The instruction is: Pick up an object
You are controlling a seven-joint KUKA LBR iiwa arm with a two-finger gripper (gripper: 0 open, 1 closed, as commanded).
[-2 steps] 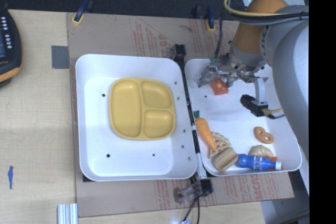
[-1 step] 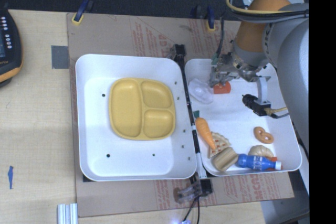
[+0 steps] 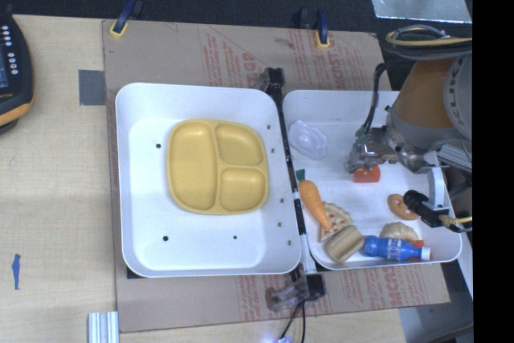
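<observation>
My claw (image 3: pixel 365 161) hangs low in the right bin (image 3: pixel 337 104), right above a small red piece (image 3: pixel 367 173) — touching or nearly so, on the side toward the bin's near rim — though whether it is spread or closed I cannot tell.

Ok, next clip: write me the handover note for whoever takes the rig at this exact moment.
Hand: low in the right bin, right over a small red piece; a grasp can't be confirmed from this view.
Right bin also holds: clear plastic item, carrot, blue bottle, plus several tan food toys near the front.
Left bin: yellow divided plate.
Done: arm is down at a target.
Left: confirm the grip, lift clear.
</observation>
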